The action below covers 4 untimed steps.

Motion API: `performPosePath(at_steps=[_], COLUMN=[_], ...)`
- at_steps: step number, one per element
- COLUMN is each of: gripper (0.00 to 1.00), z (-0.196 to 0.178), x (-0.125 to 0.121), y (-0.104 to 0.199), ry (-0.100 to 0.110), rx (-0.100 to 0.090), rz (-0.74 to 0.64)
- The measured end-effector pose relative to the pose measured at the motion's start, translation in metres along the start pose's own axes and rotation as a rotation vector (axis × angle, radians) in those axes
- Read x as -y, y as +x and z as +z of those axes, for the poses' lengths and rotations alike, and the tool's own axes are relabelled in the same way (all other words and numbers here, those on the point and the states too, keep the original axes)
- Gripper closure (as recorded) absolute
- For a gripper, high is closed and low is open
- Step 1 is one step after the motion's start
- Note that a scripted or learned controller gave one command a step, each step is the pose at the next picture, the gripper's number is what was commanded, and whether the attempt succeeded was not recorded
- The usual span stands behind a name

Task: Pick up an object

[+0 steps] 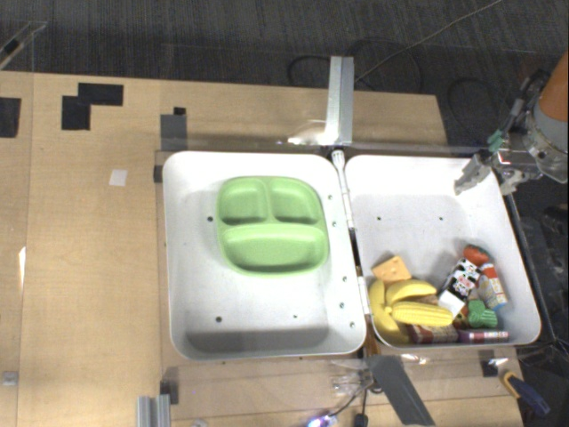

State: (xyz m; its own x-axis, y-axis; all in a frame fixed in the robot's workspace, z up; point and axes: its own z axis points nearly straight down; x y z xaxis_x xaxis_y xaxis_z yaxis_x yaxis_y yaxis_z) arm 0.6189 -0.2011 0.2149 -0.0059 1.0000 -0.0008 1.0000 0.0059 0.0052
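My gripper hovers over the far right corner of the right bin, open, with nothing between its fingers. The objects lie heaped in that bin's near right corner, well below the gripper. Among them are yellow bananas, an orange wedge, a black-and-white carton, a red-topped bottle, a small green piece and a dark stick.
The left bin holds a green divided plate. A metal post stands at the back between the bins. The arm's orange band is at the right edge. Wooden bench surrounds the bins.
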Motion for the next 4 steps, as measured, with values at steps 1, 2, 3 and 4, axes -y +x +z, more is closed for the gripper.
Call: performPosePath(at_steps=[1,2,3,4], gripper=[0.00,0.00,0.00,0.00], z=[0.049,0.126,0.123,0.126], x=[-0.027,-0.004,0.070,0.001], y=[0.032,0.011,0.018,0.035], ry=[-0.001,-0.006,-0.011,-0.007], rx=[0.000,0.002,0.005,0.000], rz=[-0.117,-0.156,-0.406,0.027])
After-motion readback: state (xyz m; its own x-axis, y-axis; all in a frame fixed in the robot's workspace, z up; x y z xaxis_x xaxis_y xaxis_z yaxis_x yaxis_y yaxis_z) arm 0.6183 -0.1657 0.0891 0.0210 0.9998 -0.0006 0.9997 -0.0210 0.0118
